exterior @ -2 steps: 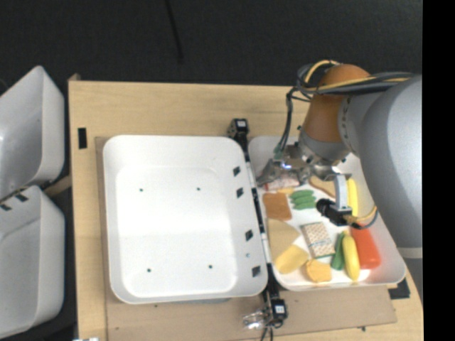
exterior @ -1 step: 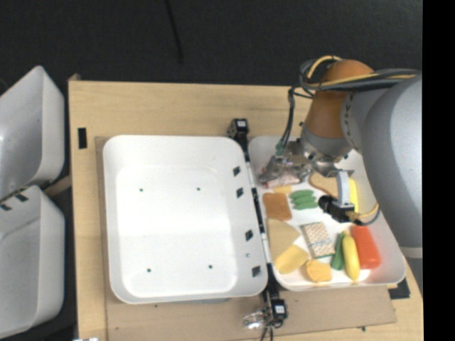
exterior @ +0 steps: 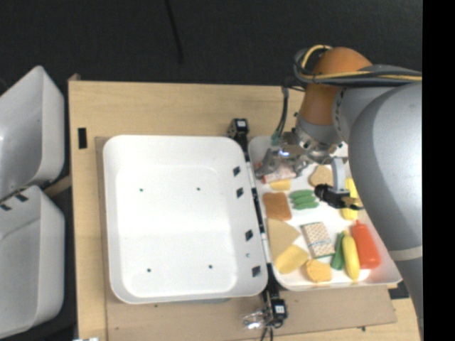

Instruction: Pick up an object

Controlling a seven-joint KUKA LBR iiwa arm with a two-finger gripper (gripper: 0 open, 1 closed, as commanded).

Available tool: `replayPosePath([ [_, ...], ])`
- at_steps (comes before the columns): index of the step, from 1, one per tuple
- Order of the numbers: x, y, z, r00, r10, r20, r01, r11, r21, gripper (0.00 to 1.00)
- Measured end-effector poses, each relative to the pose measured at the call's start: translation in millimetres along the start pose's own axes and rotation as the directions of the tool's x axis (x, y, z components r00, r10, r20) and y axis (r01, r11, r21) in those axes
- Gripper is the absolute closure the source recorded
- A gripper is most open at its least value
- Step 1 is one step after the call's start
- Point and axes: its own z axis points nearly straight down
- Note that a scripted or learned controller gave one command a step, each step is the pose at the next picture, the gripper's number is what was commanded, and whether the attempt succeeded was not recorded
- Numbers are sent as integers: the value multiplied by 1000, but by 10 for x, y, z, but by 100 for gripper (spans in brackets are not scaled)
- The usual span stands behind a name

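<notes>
— Claw (exterior: 283, 156) spread or pinching?
— Can't tell; it's low in the right bin's (exterior: 377, 279) far corner, over the toy food (exterior: 313, 222).
— And around it?
— 2 white bins on a wooden worktop (exterior: 178, 109).

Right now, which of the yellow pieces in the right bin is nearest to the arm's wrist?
The small yellow piece at the bin's far end, just above the brown slab.
</notes>
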Motion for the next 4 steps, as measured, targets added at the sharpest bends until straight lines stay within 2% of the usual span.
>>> replayPosePath([
  [1,68,-75,-39,1000,4,-1,-4,1000,-6,100],
  [2,32,-276,-397,1000,5,-3,-5,1000,-11,100],
  [3,82,-250,-639,1000,5,-2,-5,1000,-6,100],
  [4,469,-613,-1057,1000,0,-5,0,1000,-10,100],
])
